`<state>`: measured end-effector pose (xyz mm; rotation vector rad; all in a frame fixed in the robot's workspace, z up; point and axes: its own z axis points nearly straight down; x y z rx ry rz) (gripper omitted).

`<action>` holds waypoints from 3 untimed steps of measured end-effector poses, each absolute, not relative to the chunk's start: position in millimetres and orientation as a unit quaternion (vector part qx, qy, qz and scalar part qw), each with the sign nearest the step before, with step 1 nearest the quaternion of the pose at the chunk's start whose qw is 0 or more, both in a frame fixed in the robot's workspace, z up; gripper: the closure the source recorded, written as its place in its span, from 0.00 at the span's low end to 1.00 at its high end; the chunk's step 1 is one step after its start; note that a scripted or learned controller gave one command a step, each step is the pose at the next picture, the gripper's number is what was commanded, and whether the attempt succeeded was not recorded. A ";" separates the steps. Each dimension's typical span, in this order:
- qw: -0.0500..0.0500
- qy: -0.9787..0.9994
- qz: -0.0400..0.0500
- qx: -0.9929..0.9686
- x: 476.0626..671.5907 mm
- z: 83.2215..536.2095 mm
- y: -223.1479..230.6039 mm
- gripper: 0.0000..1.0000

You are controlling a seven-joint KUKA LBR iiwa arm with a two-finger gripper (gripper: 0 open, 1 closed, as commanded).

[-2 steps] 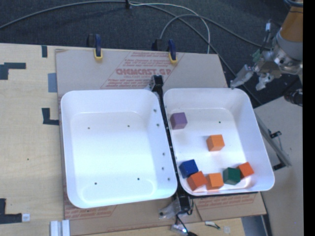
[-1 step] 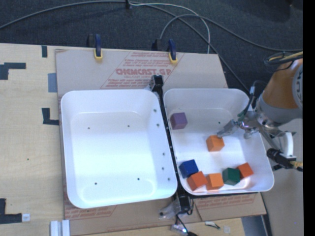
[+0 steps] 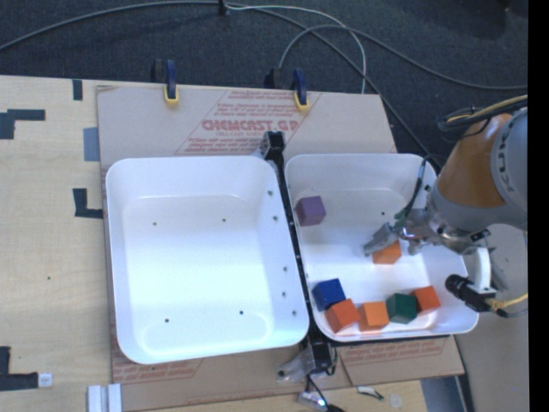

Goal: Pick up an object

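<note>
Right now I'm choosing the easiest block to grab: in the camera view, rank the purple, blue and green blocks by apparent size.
1. blue block
2. purple block and green block: these two look about alike, so I won't rank them. The blue leads only slightly.

Even, fairly bright light falls from above, and the two white bins (image 3: 202,256) come close to washing out, with only soft shadows along their inner walls. The picture is slightly soft and grainy throughout. Just below the fingers (image 3: 396,237), the small orange block (image 3: 388,254) casts a faint shadow.
</note>
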<state>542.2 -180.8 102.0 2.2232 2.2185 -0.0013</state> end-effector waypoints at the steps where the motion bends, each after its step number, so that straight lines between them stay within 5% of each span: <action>1: 0.000 0.707 0.000 0.707 542.3 111.6 -178.7 1.00; 2: 0.002 0.710 0.003 0.704 500.7 192.1 -80.3 1.00; 3: -0.001 0.707 0.000 0.707 498.6 198.3 -84.2 1.00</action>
